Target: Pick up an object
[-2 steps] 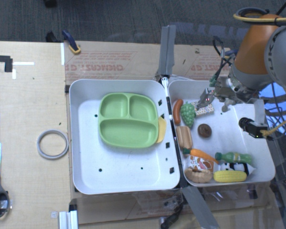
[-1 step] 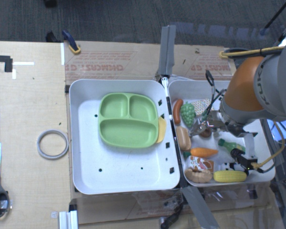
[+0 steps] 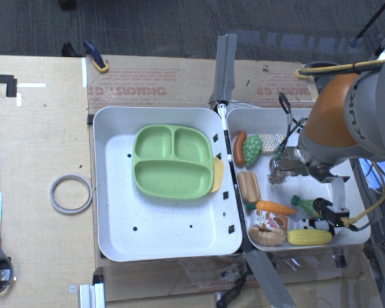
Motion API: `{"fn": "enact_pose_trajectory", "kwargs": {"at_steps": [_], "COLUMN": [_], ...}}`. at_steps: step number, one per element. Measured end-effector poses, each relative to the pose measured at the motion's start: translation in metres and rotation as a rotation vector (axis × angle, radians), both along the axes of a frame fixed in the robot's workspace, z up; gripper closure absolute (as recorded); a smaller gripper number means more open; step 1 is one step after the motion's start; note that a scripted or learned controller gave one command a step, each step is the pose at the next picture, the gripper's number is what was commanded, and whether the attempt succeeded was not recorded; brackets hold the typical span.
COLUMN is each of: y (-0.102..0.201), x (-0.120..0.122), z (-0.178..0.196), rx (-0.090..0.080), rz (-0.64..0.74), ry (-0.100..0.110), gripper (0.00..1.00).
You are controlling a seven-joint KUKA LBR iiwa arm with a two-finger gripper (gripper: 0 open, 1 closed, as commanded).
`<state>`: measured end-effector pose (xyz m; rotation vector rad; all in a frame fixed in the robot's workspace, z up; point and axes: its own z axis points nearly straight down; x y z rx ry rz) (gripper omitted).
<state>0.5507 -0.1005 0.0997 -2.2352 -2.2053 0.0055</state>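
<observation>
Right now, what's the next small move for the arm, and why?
Probably a short move toward the bread piece before descending. The gripper sits over bare floor of the right bin, with the toys ringed around it: bread piece on its near side, carrot below in the view.

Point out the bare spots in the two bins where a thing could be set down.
Left bin: bare floor in front of the green plate, up to the near wall. Right bin: crowded; hot dog, bread, carrot and corn line its left and near sides, the tool over the middle.
</observation>
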Motion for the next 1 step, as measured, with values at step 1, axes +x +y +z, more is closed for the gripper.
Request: {"fn": "enact_pose_trajectory", "kwargs": {"at_steps": [1], "y": [-0.0002], "x": [-0.0001], "z": [0.0000], "rx": [0.000], "rz": [-0.001], "ry": [0.000], "gripper": [0.00]}}
